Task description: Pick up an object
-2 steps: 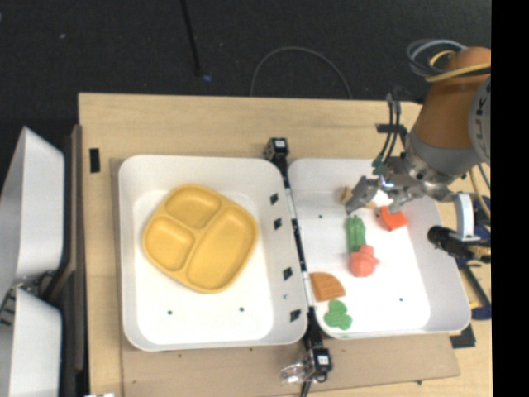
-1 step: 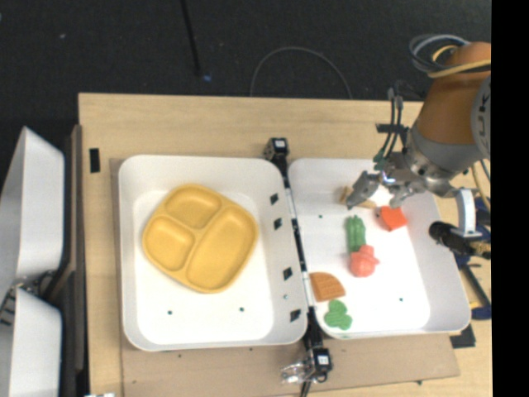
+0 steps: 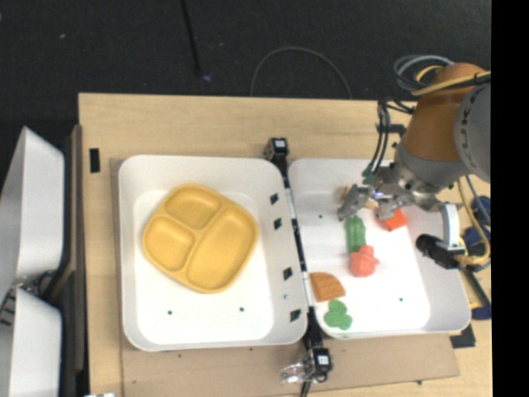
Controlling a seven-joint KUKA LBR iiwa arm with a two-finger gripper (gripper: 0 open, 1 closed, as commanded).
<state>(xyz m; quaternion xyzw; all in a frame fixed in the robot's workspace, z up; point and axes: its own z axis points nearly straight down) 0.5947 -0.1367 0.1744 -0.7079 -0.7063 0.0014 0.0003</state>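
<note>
Here the gripper [image 3: 369,198] hangs low over the upper part of the right bin [image 3: 413,317], at the end of the grey arm [image 3: 446,135] with its orange band, which comes in from the right. Whether it is spread or pressed together cannot be told from this slanted look down, since the metal parts blur into one grey cluster; nothing can be seen pinched in it. Just below it lies a green stick-shaped piece [image 3: 356,234], its upper end close under the gripper, though whether they touch is unclear. Just to the right sits a small orange-red block [image 3: 393,219], near the wrist. Below the green piece, touching or nearly touching its lower end, is a pink-red lumpy toy [image 3: 363,262]. Further down toward the bin's near left corner lies an orange-brown flat piece [image 3: 327,286], and just beneath it a green leafy-looking toy [image 3: 337,315] against the bin's lower rim.

The left bin [image 3: 140,321] sits beside the right one, the two meeting along a middle seam with small black clips. In it rests a yellow divided plate [image 3: 200,237] with three compartments, tilted a little relative to the bin's sides. Both bins stand on a pale wooden bench [image 3: 182,122], and a thin cable [image 3: 302,56] loops on the dark floor beyond it
</note>
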